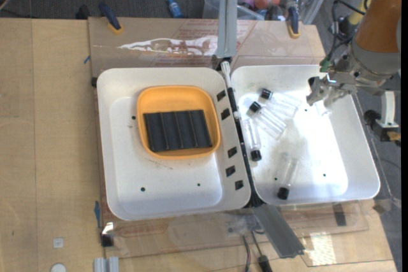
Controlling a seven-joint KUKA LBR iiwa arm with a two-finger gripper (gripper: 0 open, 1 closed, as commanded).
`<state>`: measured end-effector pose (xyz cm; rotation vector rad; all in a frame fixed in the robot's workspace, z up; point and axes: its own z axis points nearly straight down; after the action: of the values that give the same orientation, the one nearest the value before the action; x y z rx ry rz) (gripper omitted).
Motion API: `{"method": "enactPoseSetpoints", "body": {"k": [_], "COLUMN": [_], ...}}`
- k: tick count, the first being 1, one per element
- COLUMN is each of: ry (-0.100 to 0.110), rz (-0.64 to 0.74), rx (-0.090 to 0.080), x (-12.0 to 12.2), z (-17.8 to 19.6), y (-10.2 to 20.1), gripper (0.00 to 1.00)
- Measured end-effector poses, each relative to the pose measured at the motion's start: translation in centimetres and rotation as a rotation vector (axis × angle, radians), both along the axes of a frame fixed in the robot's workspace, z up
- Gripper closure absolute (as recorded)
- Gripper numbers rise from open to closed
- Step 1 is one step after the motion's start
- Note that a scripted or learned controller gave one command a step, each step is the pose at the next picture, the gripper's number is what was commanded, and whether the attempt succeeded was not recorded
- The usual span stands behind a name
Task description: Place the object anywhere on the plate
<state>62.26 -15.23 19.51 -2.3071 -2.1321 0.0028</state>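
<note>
Lying nearest the camera in the right bin [357,162], a clear vial with a black cap [287,176] rests on the white floor, its cap pointing toward the near wall. A little farther in, a second vial [252,140] lies along the divider between the two bins, cap at its near end. Beyond it, more clear vials [273,113] sit bunched together near the middle of the bin, with two black caps showing at their far left side; how many tubes make up the bunch is hard to tell because they are transparent.

In the left bin [121,156] an orange plate [177,120] sits toward the far half, and a dark ridged block [177,130] lies flat in it, covering most of its floor. None of the vials is on the plate.

Over the far right part of the right bin hangs the gripper [320,99], just inside the bin's right wall and well apart from the vials. Its two fingers stand slightly apart, with nothing between them. The grey arm with its orange band [382,22] rises behind it at the right.
</note>
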Motion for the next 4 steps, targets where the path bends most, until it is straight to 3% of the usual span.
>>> {"method": "enactPoseSetpoints", "body": {"k": [1, 2, 3, 4], "ry": [-0.004, -0.005, -0.006, -0.007], "rz": [0.106, 0.403, 0.481, 0.691], "rx": [-0.001, 0.0, -0.001, -0.001], "x": [1.1, 4.5, 4.5, 4.5], "z": [2.1, -0.3, 3.1, 5.7], "y": [1.9, 3.5, 5.8, 7.2], "gripper": [1.0, 1.0, 1.0, 1.0]}}
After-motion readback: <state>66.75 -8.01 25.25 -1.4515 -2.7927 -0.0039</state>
